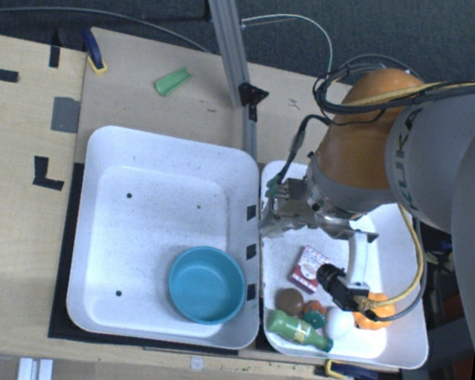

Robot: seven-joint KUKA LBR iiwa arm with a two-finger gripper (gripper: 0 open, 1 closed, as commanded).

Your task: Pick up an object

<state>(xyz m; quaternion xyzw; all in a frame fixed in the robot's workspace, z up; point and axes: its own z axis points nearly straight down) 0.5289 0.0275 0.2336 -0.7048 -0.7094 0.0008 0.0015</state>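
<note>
The grey arm (418, 167), nearest the camera, hangs over the right bin (405, 343), likely placing its tool (281, 209) near that bin's left wall for a descent; whether the tool is released or clenched cannot be told. The candidate objects lie clustered at the bin's near end: a green bottle (298, 330) on its side, a small pink-and-white carton (308, 268) and a brown ball (291, 302), while a blue bowl (206, 284) sits in the left bin (134, 169).

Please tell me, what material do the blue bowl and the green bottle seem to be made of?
The blue bowl looks like plastic with a matte finish: even colour, soft rim, no sharp glints. The green bottle also seems plastic, slightly glossy, with small highlights along its body; it lies on its side. Neither can be confirmed by look alone.
</note>
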